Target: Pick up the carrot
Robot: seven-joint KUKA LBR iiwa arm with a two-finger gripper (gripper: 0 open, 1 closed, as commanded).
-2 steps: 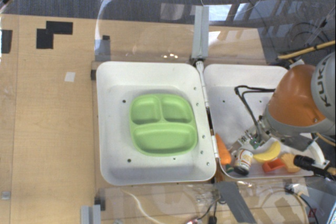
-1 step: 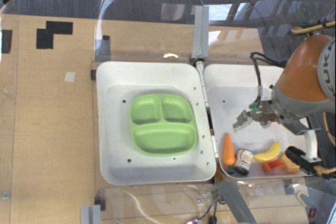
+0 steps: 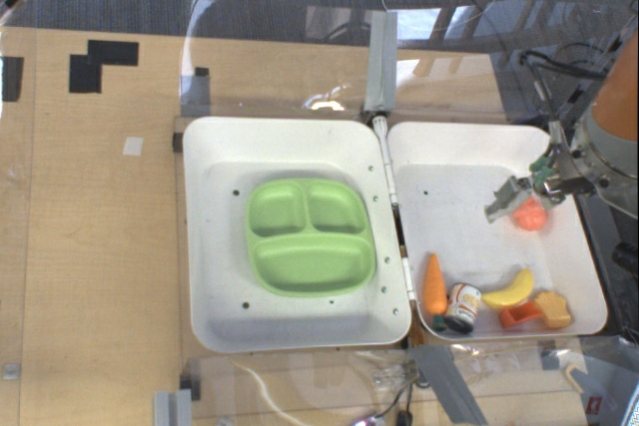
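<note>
since the carrot lies hard against the near left wall of the right bin, touching a small can with a banana just beyond, a descent could snag the wall or close on the can instead; the gripper hangs over the bin's far right part, beside a pinkish-orange ball, so a grab here would take the wrong thing; whether it stands wide or narrow i cannot tell; the carrot sits nearer and well to the left of it, untouched.
</note>
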